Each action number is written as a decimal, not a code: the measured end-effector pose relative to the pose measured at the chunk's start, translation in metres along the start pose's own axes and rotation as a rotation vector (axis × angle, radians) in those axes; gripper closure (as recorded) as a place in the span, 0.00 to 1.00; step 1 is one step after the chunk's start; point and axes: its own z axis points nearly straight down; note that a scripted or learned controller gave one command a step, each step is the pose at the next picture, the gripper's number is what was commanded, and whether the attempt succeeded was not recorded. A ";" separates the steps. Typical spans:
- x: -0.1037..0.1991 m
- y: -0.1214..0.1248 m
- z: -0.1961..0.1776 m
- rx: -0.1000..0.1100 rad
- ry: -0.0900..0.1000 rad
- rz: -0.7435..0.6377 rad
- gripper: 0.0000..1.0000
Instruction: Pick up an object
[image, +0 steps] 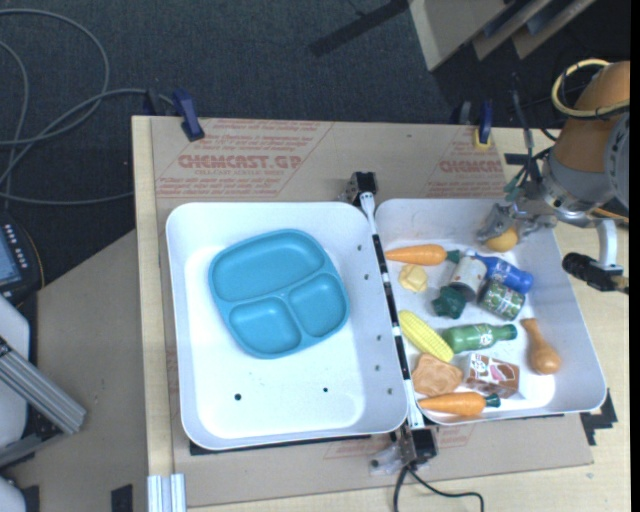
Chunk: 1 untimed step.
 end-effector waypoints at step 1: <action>0.065 -0.001 0.012 0.002 -0.003 -0.001 1.00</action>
